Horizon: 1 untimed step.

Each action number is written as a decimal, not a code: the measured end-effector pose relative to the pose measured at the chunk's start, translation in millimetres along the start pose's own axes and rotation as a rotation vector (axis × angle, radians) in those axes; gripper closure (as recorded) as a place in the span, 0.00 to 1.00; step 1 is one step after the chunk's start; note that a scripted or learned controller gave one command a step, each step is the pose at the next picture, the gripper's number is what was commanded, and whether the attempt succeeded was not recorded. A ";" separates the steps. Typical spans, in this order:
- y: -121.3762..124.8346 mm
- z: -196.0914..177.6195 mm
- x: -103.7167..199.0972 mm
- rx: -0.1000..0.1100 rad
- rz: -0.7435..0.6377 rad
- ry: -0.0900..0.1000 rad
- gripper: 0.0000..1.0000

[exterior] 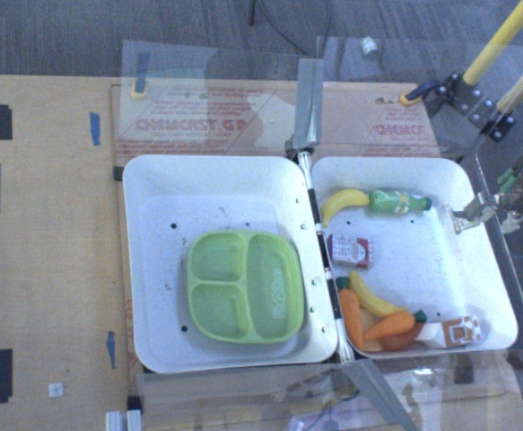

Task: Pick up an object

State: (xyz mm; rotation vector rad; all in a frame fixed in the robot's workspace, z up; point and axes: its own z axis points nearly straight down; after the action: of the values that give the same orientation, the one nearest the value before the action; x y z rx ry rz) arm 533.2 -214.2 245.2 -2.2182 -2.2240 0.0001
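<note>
The right bin (440,250) holds the loose objects. A yellow banana (344,202) lies at its far left, end to end with a green bottle (397,202) lying on its side. Below them, against the left wall, rests a small red and white box (350,251). At the near left corner a second banana (373,299) lies piled with two orange carrots (351,320) (389,324). A white carton with an orange print (456,332) lies by the near rim.
The left bin (153,187) bears a green three-compartment plate (243,287). A metal bracket (476,212) sits at the right bin's right rim. Yellow poles with black clamps (476,70) stand at the back right. A clear sheet (216,97) lies behind the bins.
</note>
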 end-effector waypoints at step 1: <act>50.6 157.5 38.5 -0.008 -0.077 -0.003 0.00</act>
State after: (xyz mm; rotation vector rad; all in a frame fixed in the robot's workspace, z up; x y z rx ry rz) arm 583.6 -175.6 87.7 -2.1364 -2.3132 -0.0058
